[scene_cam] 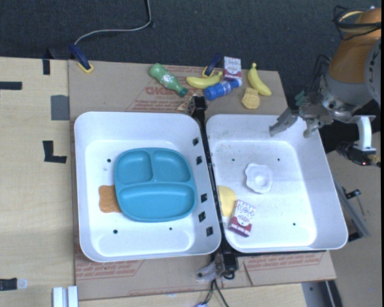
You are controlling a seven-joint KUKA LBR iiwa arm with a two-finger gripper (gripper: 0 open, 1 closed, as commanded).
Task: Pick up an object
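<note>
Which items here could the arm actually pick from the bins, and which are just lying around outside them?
In the bins, pickable:
- blue divided plastic plate
- orange flat piece beside that plate
- white fried-egg toy
- yellow rounded piece
- small red-and-white carton

Lying behind the bins:
- green bottle
- two yellow bananas
- blue bottle

One fixed camera is mounted above the worktop (25,171) and looks down at a slant, the far edge of the scene lying toward the top of the frame where dark floor shows. It stands far enough back to take in both white bins whole: the left bin (89,171) and the right bin (307,171) sit side by side across the middle. The arm (355,62) enters from the right edge. Worktop margin is visible left and below.
</note>
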